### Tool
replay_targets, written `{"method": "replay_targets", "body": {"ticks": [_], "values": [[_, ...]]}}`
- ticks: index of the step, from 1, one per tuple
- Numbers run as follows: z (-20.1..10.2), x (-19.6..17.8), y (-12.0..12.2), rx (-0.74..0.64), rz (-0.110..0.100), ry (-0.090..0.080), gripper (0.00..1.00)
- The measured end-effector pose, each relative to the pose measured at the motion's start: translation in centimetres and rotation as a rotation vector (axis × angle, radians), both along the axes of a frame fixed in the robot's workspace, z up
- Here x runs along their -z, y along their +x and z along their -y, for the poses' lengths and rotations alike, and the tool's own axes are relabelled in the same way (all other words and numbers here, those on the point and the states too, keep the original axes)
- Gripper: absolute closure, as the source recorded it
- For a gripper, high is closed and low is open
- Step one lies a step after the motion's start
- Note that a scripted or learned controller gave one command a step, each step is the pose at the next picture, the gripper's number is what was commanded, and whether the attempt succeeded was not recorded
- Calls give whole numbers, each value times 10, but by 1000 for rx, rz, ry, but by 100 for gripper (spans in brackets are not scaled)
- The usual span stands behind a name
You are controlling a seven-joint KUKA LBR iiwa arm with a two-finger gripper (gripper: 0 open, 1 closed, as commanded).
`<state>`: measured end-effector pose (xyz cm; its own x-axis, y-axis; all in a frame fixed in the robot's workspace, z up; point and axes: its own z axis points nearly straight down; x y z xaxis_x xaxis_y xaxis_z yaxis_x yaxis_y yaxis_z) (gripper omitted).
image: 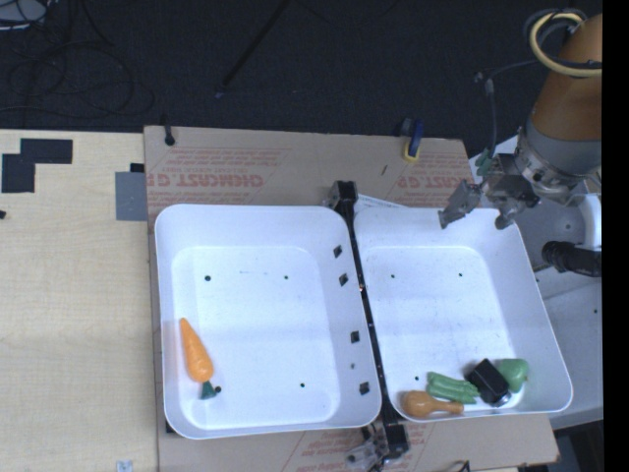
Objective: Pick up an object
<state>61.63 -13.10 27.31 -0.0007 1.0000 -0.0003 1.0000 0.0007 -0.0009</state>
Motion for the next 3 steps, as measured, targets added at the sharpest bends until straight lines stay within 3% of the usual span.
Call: {"method": "replay_targets", "body": {"ticks": [1, 2, 3], "values": [[-33, 155, 24, -1, -14, 4, 0], [-136, 27, 27, -10, 10, 4, 0], [-129, 26, 25, -2, -4, 0, 100]]}}
